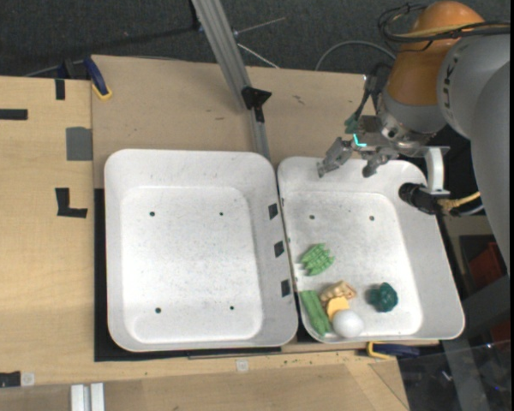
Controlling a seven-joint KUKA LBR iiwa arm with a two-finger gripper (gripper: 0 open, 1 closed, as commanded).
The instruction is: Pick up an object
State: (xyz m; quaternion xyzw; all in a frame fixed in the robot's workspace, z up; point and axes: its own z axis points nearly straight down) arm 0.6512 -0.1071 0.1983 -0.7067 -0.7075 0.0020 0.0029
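Since the task names no particular object, any of the small things lying in the right bin (428, 255) could serve, and all of them sit together in its lower part, toward the bottom of the frame. I count five: a ribbed green piece (317, 258) lying alone a little above the rest; a long green piece (315, 312) against the bin's lower left wall; a tan-and-yellow toy (337, 294) just beside it; a white ball (349, 323) touching that toy from below; and a dark teal lump (381, 297) off to the right, apart from the cluster.

None of these is lifted yet. The gripper (353, 163) hangs over the upper edge of the right bin, well apart from the objects, with its two fingers spread and nothing between them. As I judge it, the task is at its start: no grasp is made, and what is left is everything that matters — travel down the frame to one of the objects, descent, closing, and the lift. The ribbed green piece and the teal lump look the easier picks, since each lies free of neighbours, while the ball, the toy and the long green piece crowd each other near the wall.

Further out, there are two white bins side by side; the left bin (188, 247) shows bare floor. One arm (433, 67), grey with an orange band, reaches in from the upper right. A grey metal bar (227, 54) slants down from the top of the frame toward the seam between the bins, and the tabletop (154, 101) carries a few dark tape marks at the left.
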